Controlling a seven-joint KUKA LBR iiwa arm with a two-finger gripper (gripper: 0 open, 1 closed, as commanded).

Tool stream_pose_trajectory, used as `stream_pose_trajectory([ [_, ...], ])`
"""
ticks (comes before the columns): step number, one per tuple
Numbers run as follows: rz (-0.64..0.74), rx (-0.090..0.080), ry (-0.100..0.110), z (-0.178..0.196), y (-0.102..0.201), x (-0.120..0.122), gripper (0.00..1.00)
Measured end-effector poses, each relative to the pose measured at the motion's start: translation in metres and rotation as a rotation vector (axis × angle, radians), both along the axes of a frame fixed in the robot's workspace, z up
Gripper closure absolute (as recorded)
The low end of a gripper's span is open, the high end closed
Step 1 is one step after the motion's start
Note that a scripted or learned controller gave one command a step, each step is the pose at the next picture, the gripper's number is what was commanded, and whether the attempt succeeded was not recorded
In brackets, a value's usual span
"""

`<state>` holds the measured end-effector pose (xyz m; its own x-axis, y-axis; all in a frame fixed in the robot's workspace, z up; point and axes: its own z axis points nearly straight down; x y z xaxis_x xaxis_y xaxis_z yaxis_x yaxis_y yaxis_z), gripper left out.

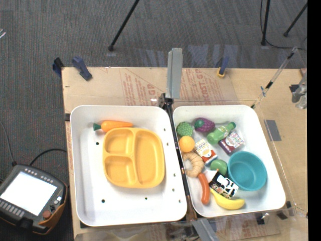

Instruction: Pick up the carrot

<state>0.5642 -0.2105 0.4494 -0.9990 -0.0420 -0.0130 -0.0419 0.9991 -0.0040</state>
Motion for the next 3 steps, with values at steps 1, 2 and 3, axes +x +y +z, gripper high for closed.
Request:
stream_pose_trajectory([
  [1,0.150,0.004,0.013,-0.053,-0.002,-0.075,1.00],
  [2,0.337,0.013,0.028,-0.274,0.001,-0.040,1.00],
  [3,0.441,-0.006,0.000,-0.146,0.006,-0.069,1.00],
])
